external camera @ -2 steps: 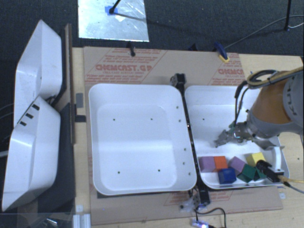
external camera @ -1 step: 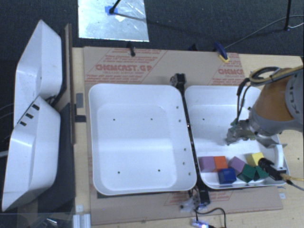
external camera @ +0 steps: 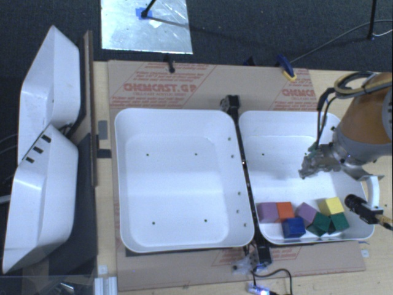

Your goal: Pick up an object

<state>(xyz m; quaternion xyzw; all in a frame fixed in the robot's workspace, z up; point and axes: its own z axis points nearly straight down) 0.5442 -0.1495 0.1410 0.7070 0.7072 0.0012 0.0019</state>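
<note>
Several small blocks lie along the front wall of the right bin (external camera: pixel 276 134): a purple block (external camera: pixel 268 211), an orange block (external camera: pixel 285 209), a blue block (external camera: pixel 294 227), a lilac block (external camera: pixel 306 212), a green block (external camera: pixel 320 224) and a yellow block (external camera: pixel 333 206). My gripper (external camera: pixel 312 165) hangs over the right part of that bin, above and behind the blocks, apart from them. Nothing shows between its fingers.
The left bin (external camera: pixel 178 177) sits beside the right one, with a black divider clamp (external camera: pixel 232 103) between them. White covers (external camera: pixel 46 146) stand at the far left. A metal sheet (external camera: pixel 146 17) lies behind the bench. Cables run at the front edge (external camera: pixel 264 275).
</note>
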